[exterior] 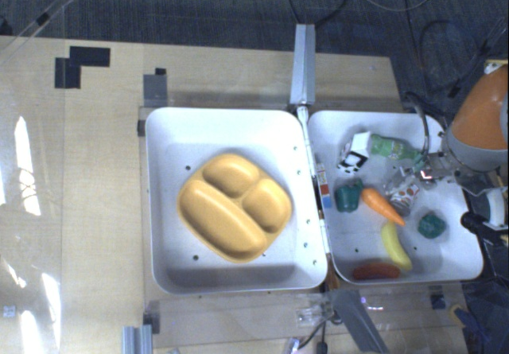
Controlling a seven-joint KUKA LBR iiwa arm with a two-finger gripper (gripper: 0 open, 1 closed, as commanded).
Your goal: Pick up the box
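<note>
Currently we are hovering gripper (419, 176) at right bin (469, 265) far side; box (355, 150) lying toward bin divider from it, near; fingers' state: cannot tell.

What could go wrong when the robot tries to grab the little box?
The box sits near the right bin's top left, tight against a green packet, so the claw might grab or shove the packet instead. The carrot and green pepper lie close below and could get bumped.

Arm (485, 118) cut off at right edge
</note>
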